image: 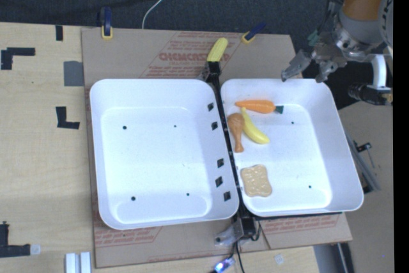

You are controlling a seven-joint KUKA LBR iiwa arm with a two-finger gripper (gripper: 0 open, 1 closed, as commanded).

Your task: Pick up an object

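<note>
Carrot (255,107), banana (254,130), chicken drumstick (236,130) and a tan cracker-like piece (257,180) are the objects on offer, all lying in the right bin (319,137) toward its left wall. None of them sits between the fingers. The gripper (308,71) hangs above the bin's far right corner, near its rim, with its two fingers spread apart and nothing between them; one fingertip points down-left over the rim, the other lies closer to the wrist. Behind the fingers comes the grey wrist and then the orange band of the arm (367,0), which enters from the upper right.

The carrot lies crosswise, its green end pointing right. Just below it the banana slants down to the right, touching or nearly touching the drumstick, which lies lengthwise beside the bin's left wall. The tan piece rests apart from these, nearer the front edge. The left bin (153,150) adjoins the right one, both on a cardboard sheet (179,57) held by clamps, a yellow-handled one (216,51) between the bins at the far side.
</note>
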